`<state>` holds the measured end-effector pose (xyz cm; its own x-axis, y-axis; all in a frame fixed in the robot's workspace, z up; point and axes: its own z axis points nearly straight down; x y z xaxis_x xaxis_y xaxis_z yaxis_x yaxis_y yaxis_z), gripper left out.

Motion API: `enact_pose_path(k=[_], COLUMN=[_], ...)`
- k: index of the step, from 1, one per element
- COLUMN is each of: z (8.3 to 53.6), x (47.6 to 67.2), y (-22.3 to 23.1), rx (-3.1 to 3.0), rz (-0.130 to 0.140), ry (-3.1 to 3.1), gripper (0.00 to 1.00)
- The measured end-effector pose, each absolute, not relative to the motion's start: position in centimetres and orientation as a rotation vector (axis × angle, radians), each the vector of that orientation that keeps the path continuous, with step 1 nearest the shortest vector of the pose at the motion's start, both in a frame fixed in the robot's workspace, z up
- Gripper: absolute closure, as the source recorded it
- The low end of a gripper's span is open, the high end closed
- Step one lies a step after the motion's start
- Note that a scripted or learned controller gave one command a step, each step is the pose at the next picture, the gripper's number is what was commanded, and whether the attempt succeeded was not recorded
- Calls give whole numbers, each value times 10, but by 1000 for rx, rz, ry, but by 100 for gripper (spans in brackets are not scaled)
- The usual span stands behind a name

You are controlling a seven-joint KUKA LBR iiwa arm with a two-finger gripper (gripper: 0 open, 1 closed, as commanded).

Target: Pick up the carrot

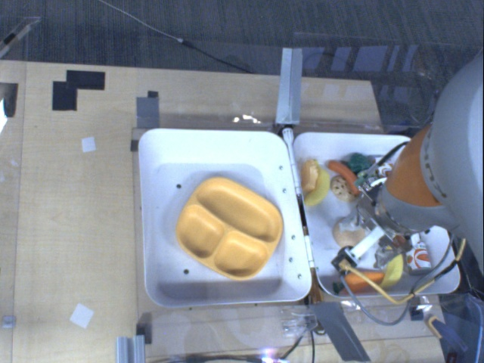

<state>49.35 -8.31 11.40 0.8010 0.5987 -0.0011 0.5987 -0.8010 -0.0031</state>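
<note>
Along the near edge of the right bin (452,284), close to its left-hand near corner, lies an orange tapered piece that I take for the carrot (363,280). Its long axis runs about parallel to that edge, left to right in the view. A yellow-green piece (392,269) sits against its right end.

The gripper (372,221) hangs toward the middle of the bin, over or just beside a pale round thing (349,231), so the carrot lies from it toward the near edge and slightly to the left, near but apart. The view does not show whether the gripper is clenched or released, and nothing can be seen held in it.

A pick would probably mean moving toward the near edge and closing across the carrot's short width. The bin wall close behind leaves little room on that side.

The carrot looks smooth, plain orange and slim. Part of it is hidden, so its full length is unclear.

A redder orange piece (341,171) by the far edge, beside something green (357,161), could be mistaken for it.
</note>
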Motion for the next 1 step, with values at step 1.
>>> enact_pose_path(k=[1], z=[119], x=[494], y=[-89], rx=[-3086], rz=[-3], ry=[-582], gripper=[0])
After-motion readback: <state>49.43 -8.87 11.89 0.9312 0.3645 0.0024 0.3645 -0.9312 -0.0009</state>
